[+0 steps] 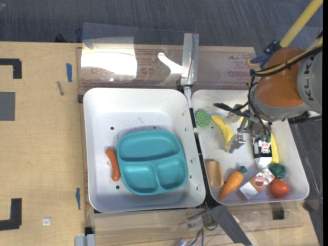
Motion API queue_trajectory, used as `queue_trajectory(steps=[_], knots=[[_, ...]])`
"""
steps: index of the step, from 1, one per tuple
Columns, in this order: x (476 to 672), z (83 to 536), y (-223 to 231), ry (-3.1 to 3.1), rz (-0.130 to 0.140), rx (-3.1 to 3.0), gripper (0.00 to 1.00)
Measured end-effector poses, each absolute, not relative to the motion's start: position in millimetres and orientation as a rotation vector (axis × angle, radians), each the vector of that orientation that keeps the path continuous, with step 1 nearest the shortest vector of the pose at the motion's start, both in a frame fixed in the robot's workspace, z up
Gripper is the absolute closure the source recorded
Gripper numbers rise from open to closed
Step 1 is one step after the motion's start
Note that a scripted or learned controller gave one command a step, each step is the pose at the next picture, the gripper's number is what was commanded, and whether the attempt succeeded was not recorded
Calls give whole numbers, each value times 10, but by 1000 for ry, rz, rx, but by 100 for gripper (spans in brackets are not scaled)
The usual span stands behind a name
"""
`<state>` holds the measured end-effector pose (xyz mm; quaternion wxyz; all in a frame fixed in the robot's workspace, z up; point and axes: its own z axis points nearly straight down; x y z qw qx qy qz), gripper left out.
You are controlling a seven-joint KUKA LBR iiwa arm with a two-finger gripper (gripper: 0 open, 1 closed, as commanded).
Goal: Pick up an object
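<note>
A: Entry, right bin (300,160). The gripper (240,140) hangs low over the bin's middle, wrist and orange band up and to the right of it. Finger state?

B: Apart, as far as I can read it. One pale finger (236,142) points down at the bin floor, with nothing clamped between it and its partner. The second finger is lost in the clutter of cables and fittings, so I hold that loosely.

A: Nearest candidate for the pick?

B: The banana (223,127). It lies just to the left of the gripper, touching or nearly touching the visible finger; I cannot tell which. Its long axis runs from upper left to lower right, curving down toward the fingertip.

A: So the gripper is beside it, not over it.

B: Yes, that is the relation that matters. My judgement: a closing stroke here would catch only the banana's lower tip, if anything. A small shift left, with the fingers straddling across the long axis, would give a proper hold.

A: Other items, relative to the gripper?

B: Green knobbly piece (203,118) further left, beyond the banana. Below: the carrot (231,184) and a tan bread-like piece (213,172) below-left. Below-right: a small carton (259,182) and a tomato (279,188). A second yellow piece (274,150) sits to the right, partly under the tooling.

A: Left bin?

B: Well apart to the left: a teal divided tray (151,160) and a sausage (113,164). Not in play for this approach.
</note>
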<state>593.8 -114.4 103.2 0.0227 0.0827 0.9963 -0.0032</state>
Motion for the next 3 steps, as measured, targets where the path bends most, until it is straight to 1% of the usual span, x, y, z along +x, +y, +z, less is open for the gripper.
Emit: queue_trajectory(steps=[1, 2, 3], knots=[[6126, 1024, -984, 3074, -5, 405, 0], [6184, 1017, -976, 3057, 2, 540, 0], [6534, 1124, -950, 3111, 0, 335, 0]])
